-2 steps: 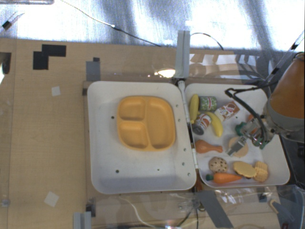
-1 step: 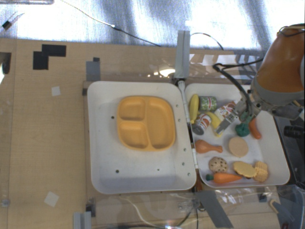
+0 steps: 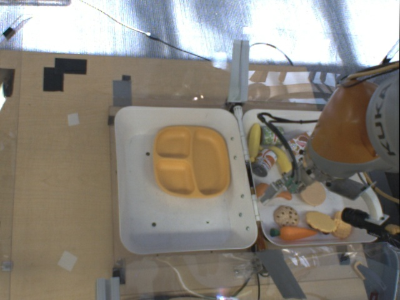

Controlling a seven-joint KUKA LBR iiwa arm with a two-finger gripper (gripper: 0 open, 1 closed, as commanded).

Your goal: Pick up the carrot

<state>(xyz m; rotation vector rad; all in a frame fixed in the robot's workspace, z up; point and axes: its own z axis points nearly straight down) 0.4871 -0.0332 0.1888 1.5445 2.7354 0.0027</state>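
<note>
carrot (image 3: 298, 233) lying flat near the bottom edge of the right bin (image 3: 267, 229), lower right of the frame, pointed end toward the right, green stub at its left tip. just above it, a speckled round cookie (image 3: 285, 215); to the right, a tan bread slice (image 3: 320, 221) and a yellow crinkled piece (image 3: 342, 228), touching each other. higher, a pale round slice (image 3: 313, 194) and an orange bit (image 3: 284, 195) beside it.

gripper (image 3: 275, 191) hanging over the middle of the right bin, above and left of the carrot, well apart from it, nothing seen between the fingers (image 3: 267, 193). jaws too small and cluttered to read: cannot tell whether spread or closed. grey arm (image 3: 350, 136) with orange band filling the right side of the frame, covering much of the bin's far half. black cable looping from the wrist over the upper part of the bin.

further up in the same bin: banana (image 3: 254, 139) upright along the left wall, a second yellow piece (image 3: 282, 159) slanted beside it, a small can (image 3: 264, 162) with a red label between them.

left bin (image 3: 134, 217) at frame centre, holding a yellow divided plate (image 3: 191, 160) with three compartments. metal divider (image 3: 237, 74) running up between the bins. wooden bench (image 3: 56, 186) at left with black squares (image 3: 62, 72) in the upper left.
</note>
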